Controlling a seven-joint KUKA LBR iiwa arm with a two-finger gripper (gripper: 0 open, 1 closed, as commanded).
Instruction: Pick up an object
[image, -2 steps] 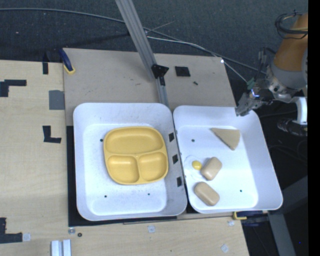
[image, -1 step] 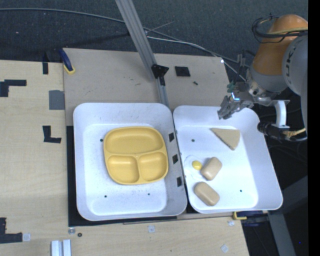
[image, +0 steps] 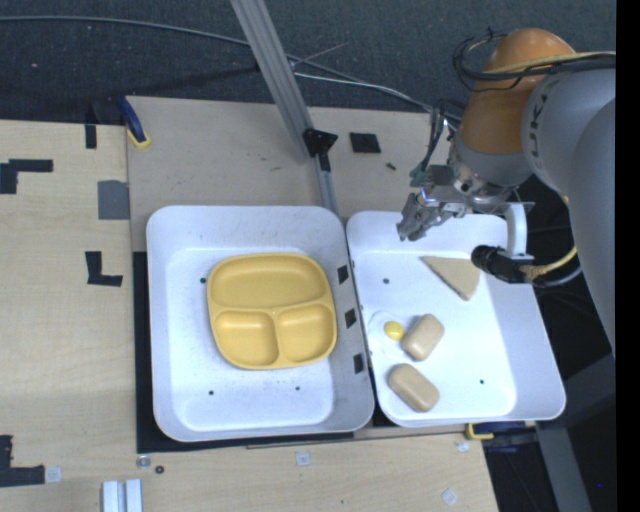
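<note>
Your gripper (image: 415, 226) hangs over right bin's (image: 530, 350) far corner w/ nothing in it; can't tell the jaw gap. Wedge (image: 452, 274) lies flat nearby, so fingers may skid off.

From my end, the two white bins (image: 180, 240) look like smooth moulded plastic with a dull sheen. Left of the gripper (image: 420, 222), the yellow divided plate (image: 270, 308) reads as matt plastic. The bench (image: 60, 330) looks like pale, flat-finished wood board. The gripper seems bare grey metal.
</note>
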